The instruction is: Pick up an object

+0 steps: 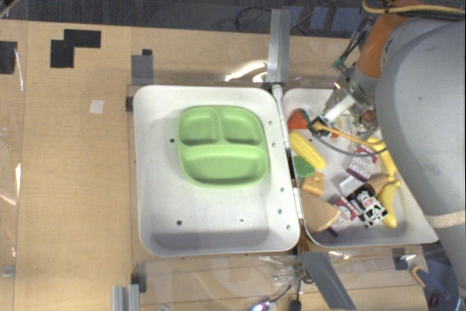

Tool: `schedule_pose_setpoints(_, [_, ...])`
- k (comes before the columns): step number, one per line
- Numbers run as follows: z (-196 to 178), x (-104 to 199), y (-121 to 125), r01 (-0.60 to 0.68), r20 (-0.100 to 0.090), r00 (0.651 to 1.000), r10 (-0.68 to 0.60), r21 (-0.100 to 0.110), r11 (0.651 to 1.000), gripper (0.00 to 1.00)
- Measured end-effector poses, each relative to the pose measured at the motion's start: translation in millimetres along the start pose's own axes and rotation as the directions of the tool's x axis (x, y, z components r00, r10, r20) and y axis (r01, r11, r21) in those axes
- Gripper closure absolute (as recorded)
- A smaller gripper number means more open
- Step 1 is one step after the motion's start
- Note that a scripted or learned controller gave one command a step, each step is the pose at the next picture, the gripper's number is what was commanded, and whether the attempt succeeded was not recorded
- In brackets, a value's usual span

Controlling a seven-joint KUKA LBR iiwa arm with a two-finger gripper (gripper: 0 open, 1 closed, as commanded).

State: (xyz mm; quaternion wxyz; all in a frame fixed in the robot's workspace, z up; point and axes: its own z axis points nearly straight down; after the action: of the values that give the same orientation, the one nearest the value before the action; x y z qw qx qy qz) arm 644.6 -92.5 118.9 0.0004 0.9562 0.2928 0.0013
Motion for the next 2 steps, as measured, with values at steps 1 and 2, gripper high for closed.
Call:
schedule_pose_setpoints(1, [14, -50, 23, -0.372, -0.022, 0.928, 0.371, -0.008, 0.928, 0.00])
schedule_pose_setpoints(2, [31, 17, -1, -0.357, -0.003, 0.934, 0.357, 0.000, 0.934, 0.00])
